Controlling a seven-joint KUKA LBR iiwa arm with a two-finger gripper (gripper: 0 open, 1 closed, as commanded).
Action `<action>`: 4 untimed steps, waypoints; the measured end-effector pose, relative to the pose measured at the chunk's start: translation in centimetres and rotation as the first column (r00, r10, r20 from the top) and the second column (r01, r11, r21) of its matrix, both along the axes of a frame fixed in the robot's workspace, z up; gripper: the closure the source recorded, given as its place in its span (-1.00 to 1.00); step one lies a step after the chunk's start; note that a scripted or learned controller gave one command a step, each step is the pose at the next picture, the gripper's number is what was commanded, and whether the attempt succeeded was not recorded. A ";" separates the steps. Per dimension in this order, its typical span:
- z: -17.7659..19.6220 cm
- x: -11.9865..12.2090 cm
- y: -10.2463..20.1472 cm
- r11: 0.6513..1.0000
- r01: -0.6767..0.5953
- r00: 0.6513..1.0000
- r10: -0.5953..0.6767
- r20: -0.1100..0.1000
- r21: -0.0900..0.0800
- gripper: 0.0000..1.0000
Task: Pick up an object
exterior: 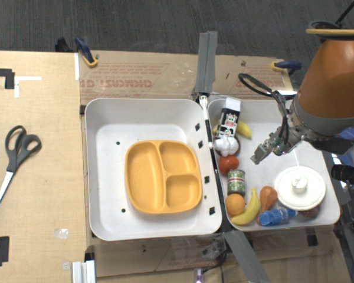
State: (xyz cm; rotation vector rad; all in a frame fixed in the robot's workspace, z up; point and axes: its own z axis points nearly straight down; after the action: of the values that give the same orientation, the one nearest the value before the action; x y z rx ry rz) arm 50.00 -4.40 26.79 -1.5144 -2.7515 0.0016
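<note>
Gripper [263, 152] over right bin [325, 220], grip state unclear; yellow tray [163, 176] in left bin [100, 175]; scissors [15, 158] on bench [35, 217].

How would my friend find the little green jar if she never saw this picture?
Look in the right bin, along its left wall beside the bin with the yellow plate. The jar stands between a red tomato above and an orange below, the only green-labelled thing there.

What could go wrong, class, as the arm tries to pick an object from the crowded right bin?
1. The tomato, jar, orange and banana sit packed together, so the gripper may nudge neighbours.
2. They hug the right bin wall, leaving little finger room.
</note>
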 end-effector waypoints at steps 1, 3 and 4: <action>5.5 6.7 -6.1 1.000 0.008 1.000 -0.008 0.002 -0.002 1.00; 6.3 15.9 -13.6 1.000 0.026 1.000 -0.026 0.004 -0.002 1.00; -5.6 14.3 -8.7 1.000 0.027 1.000 -0.027 0.002 -0.001 1.00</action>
State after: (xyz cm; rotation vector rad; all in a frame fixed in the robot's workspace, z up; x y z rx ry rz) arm 64.33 -13.11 21.19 -1.5529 -2.7324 0.0009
